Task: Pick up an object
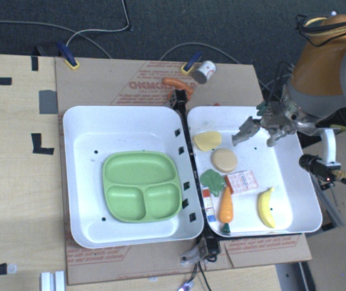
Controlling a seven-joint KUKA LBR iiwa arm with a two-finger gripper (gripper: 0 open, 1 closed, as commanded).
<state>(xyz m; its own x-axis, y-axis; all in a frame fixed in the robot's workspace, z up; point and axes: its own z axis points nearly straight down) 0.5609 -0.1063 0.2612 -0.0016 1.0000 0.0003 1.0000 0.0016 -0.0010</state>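
Note:
My gripper (259, 134) hangs over the upper part of the right bin (294, 180), fingers spread open with nothing between them. To its left lie a pale yellow rounded piece (207, 140) and a tan round biscuit-like piece (224, 160). Lower in the bin are a green leafy piece (212, 180), an orange carrot (225, 206), a small white and red packet (240, 180) and a yellow banana-like piece (267, 208). A thin striped item (208, 204) lies along the bin's left wall.
The left bin (82, 132) holds a green divided plate (142, 185). Clamps and an orange tool (179, 83) sit on the cardboard behind the bins, next to a small grey cylinder (204, 71). The arm's orange band (324, 32) rises at the right.

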